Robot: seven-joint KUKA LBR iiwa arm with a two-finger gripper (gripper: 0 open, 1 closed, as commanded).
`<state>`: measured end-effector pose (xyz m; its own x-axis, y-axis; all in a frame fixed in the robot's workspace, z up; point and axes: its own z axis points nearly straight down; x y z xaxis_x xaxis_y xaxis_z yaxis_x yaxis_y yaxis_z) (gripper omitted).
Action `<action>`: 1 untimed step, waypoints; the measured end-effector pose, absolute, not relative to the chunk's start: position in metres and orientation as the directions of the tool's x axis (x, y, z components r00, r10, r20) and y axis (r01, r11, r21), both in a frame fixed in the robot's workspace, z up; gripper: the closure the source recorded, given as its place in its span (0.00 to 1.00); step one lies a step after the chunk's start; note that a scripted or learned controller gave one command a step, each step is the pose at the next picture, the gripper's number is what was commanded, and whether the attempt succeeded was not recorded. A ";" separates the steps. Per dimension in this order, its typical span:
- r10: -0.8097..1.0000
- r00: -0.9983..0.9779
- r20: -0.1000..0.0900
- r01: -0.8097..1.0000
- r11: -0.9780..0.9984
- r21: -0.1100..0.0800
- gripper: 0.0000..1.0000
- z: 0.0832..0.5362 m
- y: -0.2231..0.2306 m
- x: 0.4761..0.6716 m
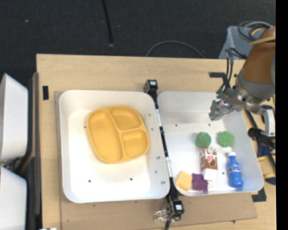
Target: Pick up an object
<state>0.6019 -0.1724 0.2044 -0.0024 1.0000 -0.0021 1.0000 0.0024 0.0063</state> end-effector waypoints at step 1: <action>1.000 -0.004 -0.003 1.000 0.004 0.007 1.00 0.265 -0.176 0.595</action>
<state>0.5950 -0.1759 0.2652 -0.0043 1.0000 -0.0027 1.0000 0.0043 0.0072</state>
